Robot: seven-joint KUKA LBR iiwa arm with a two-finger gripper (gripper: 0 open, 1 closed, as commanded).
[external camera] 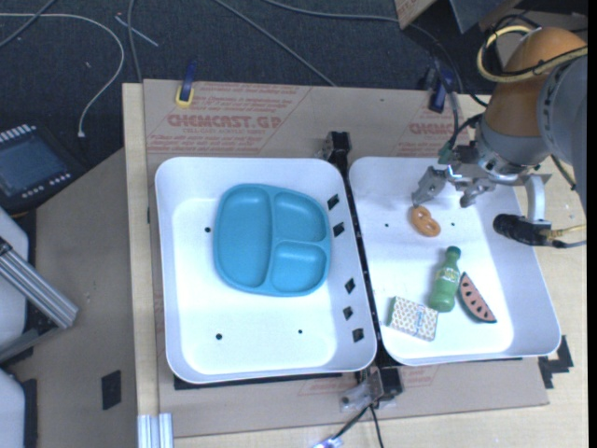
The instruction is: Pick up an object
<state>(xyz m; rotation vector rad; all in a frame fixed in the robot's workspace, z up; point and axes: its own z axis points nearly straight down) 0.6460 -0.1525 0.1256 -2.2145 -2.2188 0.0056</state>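
Patterned packet (pixel 413 318) sits at the right bin's (pixel 522 339) near edge; I see spread fingers of the gripper (pixel 450 188) just above the orange pretzel (pixel 426 220), wrist detail unclear.

In the right bin (pixel 522 287) I see four loose objects: a small orange pretzel-like piece (pixel 426 220) at the far side, a green bottle (pixel 446 279) lying tilted mid-bin, a watermelon slice (pixel 477 298) just beside it, and a patterned square pad (pixel 413 317) nearest me.

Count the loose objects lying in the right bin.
4: an orange pretzel-like piece below the gripper, a green bottle, a watermelon slice right of it, a patterned packet near the front.
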